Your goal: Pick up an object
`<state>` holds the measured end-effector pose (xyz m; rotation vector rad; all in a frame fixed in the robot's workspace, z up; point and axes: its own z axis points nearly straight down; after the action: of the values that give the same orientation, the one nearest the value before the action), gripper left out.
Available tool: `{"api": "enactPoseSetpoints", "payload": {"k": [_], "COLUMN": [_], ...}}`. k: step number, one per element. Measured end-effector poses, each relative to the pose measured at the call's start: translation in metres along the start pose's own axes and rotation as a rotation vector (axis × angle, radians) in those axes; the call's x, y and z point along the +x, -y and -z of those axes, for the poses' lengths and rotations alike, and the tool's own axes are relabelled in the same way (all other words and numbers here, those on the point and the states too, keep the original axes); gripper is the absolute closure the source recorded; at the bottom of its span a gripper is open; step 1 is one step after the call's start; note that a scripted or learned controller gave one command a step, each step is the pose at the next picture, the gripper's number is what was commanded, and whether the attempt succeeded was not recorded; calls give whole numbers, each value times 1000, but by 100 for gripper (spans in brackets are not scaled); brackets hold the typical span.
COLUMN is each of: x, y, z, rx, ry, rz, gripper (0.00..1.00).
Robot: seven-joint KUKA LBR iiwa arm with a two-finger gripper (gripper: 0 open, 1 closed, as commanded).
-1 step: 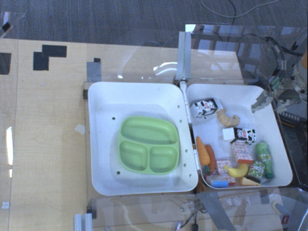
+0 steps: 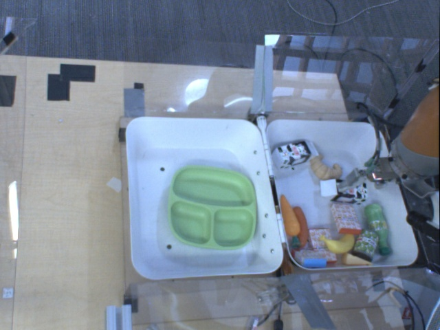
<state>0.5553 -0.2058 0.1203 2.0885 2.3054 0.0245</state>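
Objects for picking lie heaped in the right bin point(image 2: 357, 130), mostly toward its 6 o'clock side. A small black-and-white item point(image 2: 353, 195) sits just under the end effector point(image 2: 359, 179), which comes in from 3 o'clock; whether the two touch is unclear, and how far apart the fingers stand cannot be told, since they are small, dark and partly masked by the wrist. At 9 o'clock of the end effector lies a small white cube point(image 2: 328, 188), and beyond it at 10 o'clock a tan lumpy piece point(image 2: 323, 168) and a cow-patterned pouch point(image 2: 293, 154). Toward 6 o'clock are a reddish packet point(image 2: 344, 218), a banana point(image 2: 339, 243), a green bottle point(image 2: 377, 227) and, along the bin's 9 o'clock wall, a carrot point(image 2: 289, 215). Several items there overlap and cannot be identified. The arm point(image 2: 419, 133) is cut off by the frame's 3 o'clock edge. The left bin point(image 2: 144, 184) holds a green divided plate point(image 2: 212, 207). Both bins sit on the desk point(image 2: 62, 184).
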Motion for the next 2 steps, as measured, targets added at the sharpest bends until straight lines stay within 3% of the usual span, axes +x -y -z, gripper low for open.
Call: {"api": "enactPoseSetpoints", "payload": {"k": [1, 2], "x": [11, 15], "y": [39, 42], "z": [-9, -13], "rx": [-26, -10], "ry": [14, 4], "rz": [129, 133], "gripper": [0, 100]}}
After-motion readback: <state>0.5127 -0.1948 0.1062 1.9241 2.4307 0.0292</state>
